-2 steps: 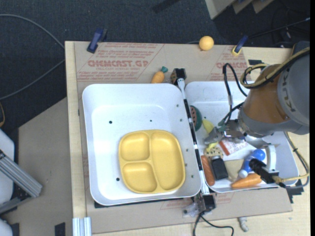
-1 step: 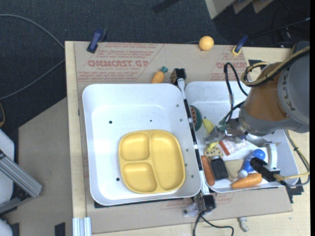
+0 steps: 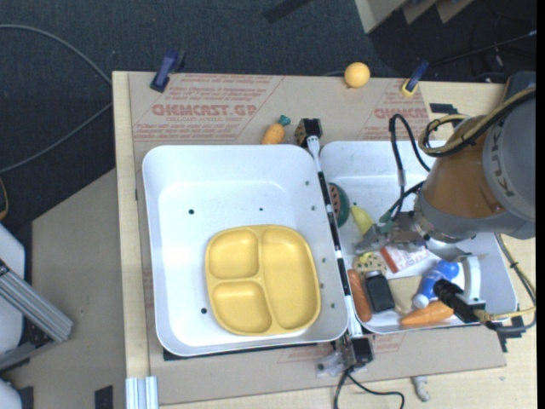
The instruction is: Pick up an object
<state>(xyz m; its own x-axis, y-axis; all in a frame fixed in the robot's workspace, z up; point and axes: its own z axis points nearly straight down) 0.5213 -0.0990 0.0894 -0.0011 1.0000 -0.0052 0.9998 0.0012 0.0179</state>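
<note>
Orange and plastic-looking, a toy carrot (image 3: pixel 428 315) lies along the near wall of the right bin (image 3: pixel 358 156), among a heap of small things that fills that bin's near half: a blue-and-white bottle (image 3: pixel 436 281) just behind it, a black block (image 3: pixel 379 296) to its left, a sausage (image 3: pixel 358 294) against the bin's left wall, and a yellow piece (image 3: pixel 362 220) further back by the same wall. The task names no particular object, so any of these would serve; the carrot seems the fairest choice, being at the edge of the heap with its length open to view. I judge it light and stiff, probably smooth and a little slippery, and not fragile; the best hold would be across its thick middle, fingers on either side of the long axis, since the tapered end would likely squirt out. The bottle looks rounder and more apt to roll. The arm (image 3: pixel 464 186) reaches over the right bin's middle and its wrist covers the heap, with the gripper (image 3: pixel 400 233) low among the objects near the bin's centre; its fingers are hidden in the clutter, so I cannot tell how far apart they are or whether they hold anything. The left bin (image 3: pixel 170 186) carries a yellow tray (image 3: pixel 262 278) towards its near edge.
</note>
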